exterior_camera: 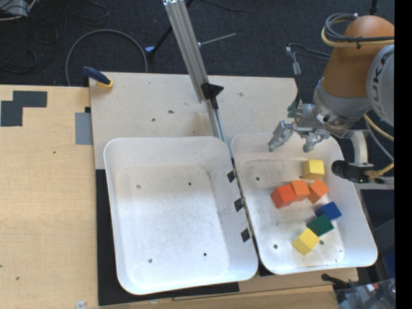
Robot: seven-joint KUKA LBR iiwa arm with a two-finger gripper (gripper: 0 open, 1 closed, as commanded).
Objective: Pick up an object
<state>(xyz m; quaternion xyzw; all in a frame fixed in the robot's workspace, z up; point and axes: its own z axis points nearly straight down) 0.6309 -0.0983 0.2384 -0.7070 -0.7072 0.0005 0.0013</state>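
A slanted grey aluminium rail (193, 50) crosses the bench above the left white plastic bin (129, 166). In the right white plastic bin (360, 250) lie small cubes: a yellow block (314, 168), three orange blocks (299, 192) touching in a row, a blue block (330, 210), a green block (320, 225) and another yellow cube (306, 241). The two-finger gripper (295, 140) hangs over the bin's far edge, fingers seemingly spread, nothing between them, the blocks nearer the camera.

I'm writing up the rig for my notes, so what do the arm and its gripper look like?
The arm is grey with a rounded orange band above the wrist, and cables loop over its top and down its side. The gripper is bare grey metal with two slim fingers.
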